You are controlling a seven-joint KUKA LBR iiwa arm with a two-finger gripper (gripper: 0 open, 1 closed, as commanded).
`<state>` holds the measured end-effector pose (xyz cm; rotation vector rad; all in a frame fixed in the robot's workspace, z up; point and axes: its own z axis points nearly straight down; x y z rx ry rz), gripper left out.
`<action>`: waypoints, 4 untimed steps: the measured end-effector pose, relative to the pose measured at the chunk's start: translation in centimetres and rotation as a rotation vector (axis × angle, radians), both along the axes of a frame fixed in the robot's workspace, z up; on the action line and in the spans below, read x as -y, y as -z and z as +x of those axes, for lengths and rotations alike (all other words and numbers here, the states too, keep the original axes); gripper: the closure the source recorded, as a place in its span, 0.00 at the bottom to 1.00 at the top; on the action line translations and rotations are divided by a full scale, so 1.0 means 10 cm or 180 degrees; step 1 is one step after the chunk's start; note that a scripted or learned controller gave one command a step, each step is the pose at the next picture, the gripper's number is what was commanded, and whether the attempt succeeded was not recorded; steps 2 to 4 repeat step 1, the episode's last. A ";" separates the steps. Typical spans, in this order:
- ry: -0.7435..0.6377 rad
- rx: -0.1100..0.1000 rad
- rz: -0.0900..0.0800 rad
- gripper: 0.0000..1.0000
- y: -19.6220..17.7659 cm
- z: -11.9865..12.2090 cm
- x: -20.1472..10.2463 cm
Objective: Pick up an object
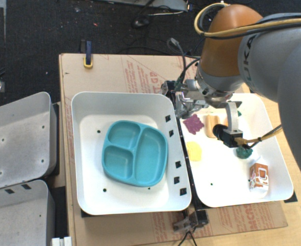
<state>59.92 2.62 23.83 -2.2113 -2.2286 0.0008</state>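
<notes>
Arm low over the right bin, gripper (191,102) down at its upper left corner among the small things.

The gripper sits at the top left of the right bin (273,188), just above a purple piece (193,123); whether it is open or closed cannot be made out from here, and nothing shows between its tips. Beside the purple piece lies a tan block (210,125), and below it a yellow piece (194,151). A black and green thing (241,148) rests further right, and a small orange and white carton (258,177) lies near the lower right corner. Over in the left bin (88,188), a blue divided plate (135,152) sits in the middle. Both bins rest on a cardboard-covered worktop (119,70).
</notes>
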 end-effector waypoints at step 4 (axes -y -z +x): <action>0.0000 -0.0001 0.0000 1.00 0.11 -0.01 -0.49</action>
